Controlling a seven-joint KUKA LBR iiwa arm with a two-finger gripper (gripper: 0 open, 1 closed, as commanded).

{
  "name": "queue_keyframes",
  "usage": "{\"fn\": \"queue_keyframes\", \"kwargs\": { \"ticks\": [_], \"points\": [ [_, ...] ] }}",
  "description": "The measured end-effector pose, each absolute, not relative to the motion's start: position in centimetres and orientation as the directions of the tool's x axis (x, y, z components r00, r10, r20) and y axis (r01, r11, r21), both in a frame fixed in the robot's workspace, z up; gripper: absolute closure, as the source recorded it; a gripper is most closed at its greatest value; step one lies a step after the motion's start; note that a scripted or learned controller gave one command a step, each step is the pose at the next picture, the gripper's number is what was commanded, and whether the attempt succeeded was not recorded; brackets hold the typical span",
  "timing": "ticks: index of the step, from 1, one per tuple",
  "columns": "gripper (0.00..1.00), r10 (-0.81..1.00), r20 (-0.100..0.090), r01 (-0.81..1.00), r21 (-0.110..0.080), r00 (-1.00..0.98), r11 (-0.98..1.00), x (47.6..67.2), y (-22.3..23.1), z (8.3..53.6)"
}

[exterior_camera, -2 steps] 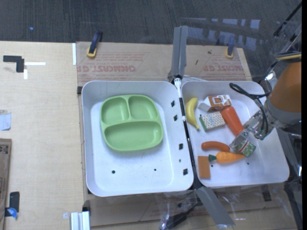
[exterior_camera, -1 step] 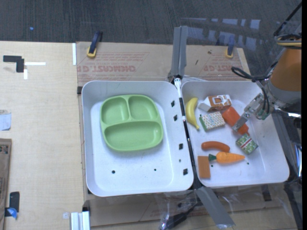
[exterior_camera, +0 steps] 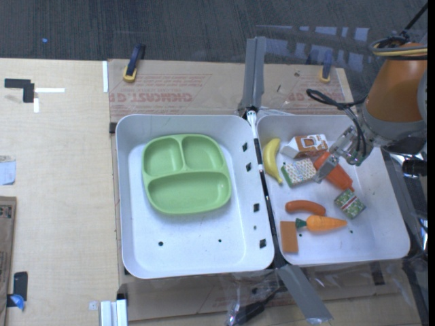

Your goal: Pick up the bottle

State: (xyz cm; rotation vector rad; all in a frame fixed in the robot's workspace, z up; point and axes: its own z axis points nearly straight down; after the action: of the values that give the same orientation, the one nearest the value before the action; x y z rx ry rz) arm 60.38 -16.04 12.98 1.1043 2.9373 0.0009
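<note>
The bottle (exterior_camera: 338, 176) is a small orange-red one lying tilted in the right bin (exterior_camera: 384, 244), in its upper middle. My gripper (exterior_camera: 333, 157) comes in from the upper right and hangs right over the bottle's upper end, hiding part of it. I cannot make out whether it touches the bottle. The orange band of the arm (exterior_camera: 401, 90) sits above the bin's far right corner.
Crowded around the bottle are a banana (exterior_camera: 272, 159), a white-orange carton (exterior_camera: 310, 143), a green-edged carton (exterior_camera: 300, 172), a sausage (exterior_camera: 305, 207), a carrot (exterior_camera: 326, 224), an orange block (exterior_camera: 289, 237) and a green box (exterior_camera: 349, 203). The left bin (exterior_camera: 126, 202) holds a green divided plate (exterior_camera: 186, 174).
</note>
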Motion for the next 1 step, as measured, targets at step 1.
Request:
{"fn": "queue_keyframes", "kwargs": {
  "ticks": [1],
  "points": [
    [0.0, 0.412, -0.021, 0.412, 0.005, -0.911, 0.911, 56.21, -11.61, 10.15]
  ]
}}
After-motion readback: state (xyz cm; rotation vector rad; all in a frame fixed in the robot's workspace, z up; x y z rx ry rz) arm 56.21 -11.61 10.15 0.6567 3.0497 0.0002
